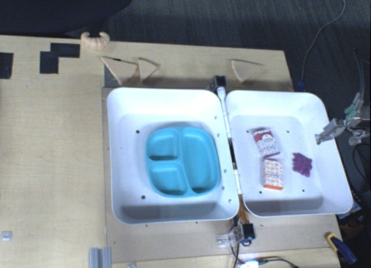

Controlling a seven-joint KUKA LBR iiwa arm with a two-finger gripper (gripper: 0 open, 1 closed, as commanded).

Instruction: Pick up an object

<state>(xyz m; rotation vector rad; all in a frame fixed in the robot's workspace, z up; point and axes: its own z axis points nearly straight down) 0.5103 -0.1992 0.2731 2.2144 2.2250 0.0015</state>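
At right edge of frame, pincer (331, 131), spread unclear, hovers beside right bin (290, 107) holding two packets (268, 158) and purple piece (302, 164).

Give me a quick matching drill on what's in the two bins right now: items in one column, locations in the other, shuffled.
Items:
1. blue divided tray
2. purple object
3. red-and-white packet
4. orange-and-white packet

Locations:
A. right bin, its right part, nearest the gripper
B. right bin, lower of the two packets in the view
C. middle of the left bin
D. right bin, upper of the two packets in the view

Pairs: 1-C, 2-A, 3-D, 4-B
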